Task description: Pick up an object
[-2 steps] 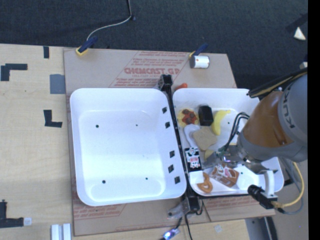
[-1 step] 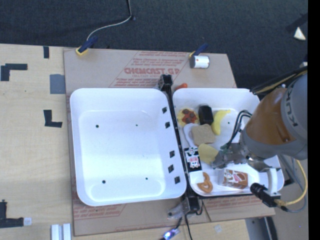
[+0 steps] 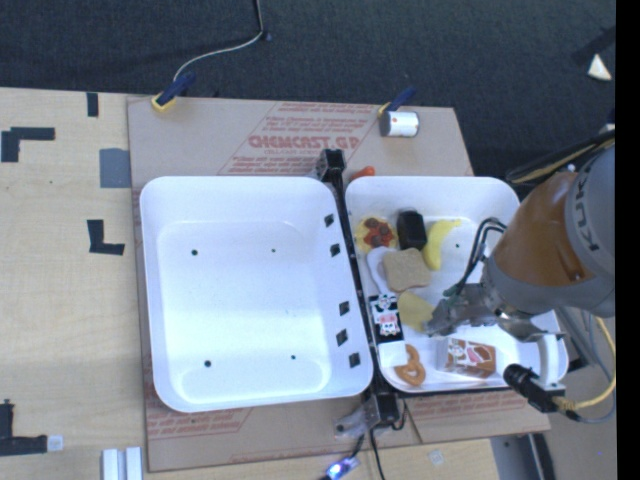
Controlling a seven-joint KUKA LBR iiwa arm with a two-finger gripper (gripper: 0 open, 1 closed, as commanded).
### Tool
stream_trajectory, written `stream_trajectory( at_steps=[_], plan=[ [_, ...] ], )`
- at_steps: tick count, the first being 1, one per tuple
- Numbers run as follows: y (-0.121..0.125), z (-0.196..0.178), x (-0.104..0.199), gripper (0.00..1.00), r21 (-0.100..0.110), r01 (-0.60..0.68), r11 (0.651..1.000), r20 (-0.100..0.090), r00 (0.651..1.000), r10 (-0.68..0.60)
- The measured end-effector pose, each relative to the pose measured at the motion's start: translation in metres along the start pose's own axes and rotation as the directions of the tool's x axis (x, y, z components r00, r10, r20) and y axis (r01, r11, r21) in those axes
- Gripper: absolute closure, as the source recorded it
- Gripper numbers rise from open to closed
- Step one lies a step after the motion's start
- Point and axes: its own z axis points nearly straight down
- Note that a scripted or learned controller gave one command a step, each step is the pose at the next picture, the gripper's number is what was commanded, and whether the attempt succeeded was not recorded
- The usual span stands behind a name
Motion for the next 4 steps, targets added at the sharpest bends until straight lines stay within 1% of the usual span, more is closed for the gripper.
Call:
stream_trajectory(
  at_steps=[2, 3, 4],
  plan=[
    [-0.001, -0.018, 0.002, 1.0, 0.004, 0.001, 1.0, -0.003, 1.0, -0.001],
    [0.08, -0.038, 0.022, 1.0, -0.009, 0.004, 1.0, 0.002, 1.0, -0.004],
    [0.048, 0.018, 0.033, 1.0, -0.009, -0.005, 1.0, 0.007, 1.0, 0.005]
  ],
)
